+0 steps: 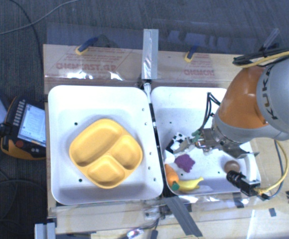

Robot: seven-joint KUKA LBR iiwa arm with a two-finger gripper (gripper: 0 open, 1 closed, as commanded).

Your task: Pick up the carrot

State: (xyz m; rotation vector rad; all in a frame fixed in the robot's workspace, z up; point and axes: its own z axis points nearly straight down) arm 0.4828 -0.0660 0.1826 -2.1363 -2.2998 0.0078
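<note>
Over the right bin, carrot not yet reached

My arm [254, 103] hung above the right bin [184, 101]; my gripper [194, 143] sat far-right of the carrot [171, 175] in the near-left corner, touching the banana [188, 184]. I couldn't tell its spread; I judged a descent clear of the wall best.

The arm [264, 103] has a rounded grey casing bearing dark lettering and a wide, glossy orange band [241, 101] above the wrist. Thin black cables run beside the band, and 1 yellow cable trails near a black fitting below.
</note>
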